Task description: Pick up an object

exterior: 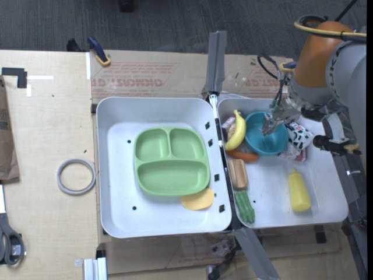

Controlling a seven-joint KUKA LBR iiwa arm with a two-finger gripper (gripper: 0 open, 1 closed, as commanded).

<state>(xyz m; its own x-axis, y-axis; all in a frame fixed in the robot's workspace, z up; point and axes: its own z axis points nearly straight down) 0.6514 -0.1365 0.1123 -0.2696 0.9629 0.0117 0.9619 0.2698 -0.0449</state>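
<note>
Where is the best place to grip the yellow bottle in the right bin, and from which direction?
Probably the middle of the yellow bottle's body, from straight above. It lies flat on the right bin's floor, its long axis running toward the near edge, so close across its narrow width. White floor shows on both sides, unlike the crowded banana and blue bowl.

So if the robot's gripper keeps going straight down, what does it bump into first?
Most likely the blue bowl. The gripper points down over the bowl's inside, so it should meet that first, though its height above the bowl is hard to judge from this view.
</note>
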